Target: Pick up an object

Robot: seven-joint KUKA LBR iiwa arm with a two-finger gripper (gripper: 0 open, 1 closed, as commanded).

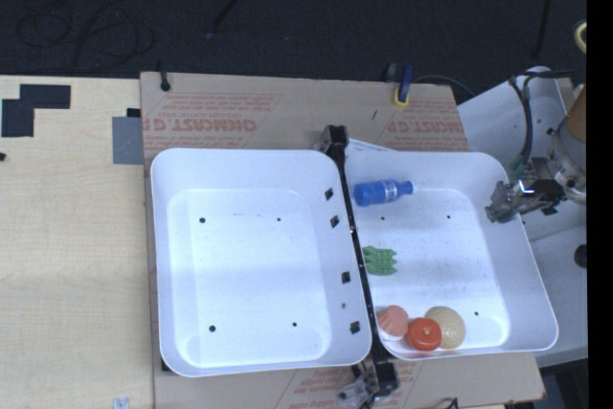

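Camera view
Gripper (502, 204): over the right bin's (522, 249) right rim; whether it is open or closed cannot be told, and nothing is seen in it.
Bottle (382, 193): in the right bin, left of the gripper, long axis roughly left-right (nearest object).
Other picks: green piece (379, 261), red cap (424, 333).

The robot's arm (573, 124) enters at the right edge of the camera view as a pale grey, rounded body, with a patch of orange-brown showing on it near the frame's border. A black cable (526, 124) loops down along its white-grey casing toward the wrist. The gripper (505, 203) is a small, dark grey and black metal assembly with angular blocks and glinting silvery parts; its details are too small and blurred to make out further.
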